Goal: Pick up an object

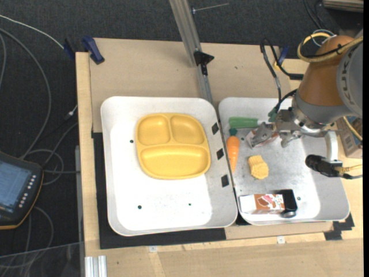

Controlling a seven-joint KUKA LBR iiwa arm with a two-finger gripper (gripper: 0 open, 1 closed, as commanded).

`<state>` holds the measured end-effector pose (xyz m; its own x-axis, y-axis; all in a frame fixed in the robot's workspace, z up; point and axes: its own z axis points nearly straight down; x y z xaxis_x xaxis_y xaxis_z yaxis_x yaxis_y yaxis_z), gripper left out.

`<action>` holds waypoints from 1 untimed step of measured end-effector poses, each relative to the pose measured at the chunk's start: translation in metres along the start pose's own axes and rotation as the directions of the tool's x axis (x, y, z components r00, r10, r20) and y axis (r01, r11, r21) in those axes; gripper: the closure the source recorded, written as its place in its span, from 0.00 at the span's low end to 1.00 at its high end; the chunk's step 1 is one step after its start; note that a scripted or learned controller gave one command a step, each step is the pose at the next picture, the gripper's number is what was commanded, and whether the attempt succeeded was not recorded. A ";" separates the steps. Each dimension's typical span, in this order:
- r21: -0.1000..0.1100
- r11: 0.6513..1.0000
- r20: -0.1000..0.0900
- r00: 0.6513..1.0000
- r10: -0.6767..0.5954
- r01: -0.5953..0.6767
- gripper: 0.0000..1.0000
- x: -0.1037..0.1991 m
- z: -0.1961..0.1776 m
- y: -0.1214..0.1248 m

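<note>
Tool (258,138): right-centre of frame, above right bin (323,203); finger state cannot be told.
Carrot (232,150): left of tool.
Yellow plate (172,145): left bin (118,172).

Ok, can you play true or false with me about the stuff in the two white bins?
1. The yellow tray lies in the left bin. True.
2. The carrot sits on the yellow tray. False: it lies in the right bin, by its left wall.
3. The corn piece is in the right bin. True.
4. The small carton lies at the far end of the right bin. False: it is at the near edge.
5. The gripper is over the left bin. False: it is over the right bin, near the carrot and the green thing.
</note>
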<state>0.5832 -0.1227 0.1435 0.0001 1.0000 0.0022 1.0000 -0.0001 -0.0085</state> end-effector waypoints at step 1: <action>-0.001 1.000 0.000 1.000 -0.001 0.001 0.00 0.001 0.053 -0.001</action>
<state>0.5819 -0.1218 0.0904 -0.0005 1.0000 0.0023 1.0000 0.0005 -0.0079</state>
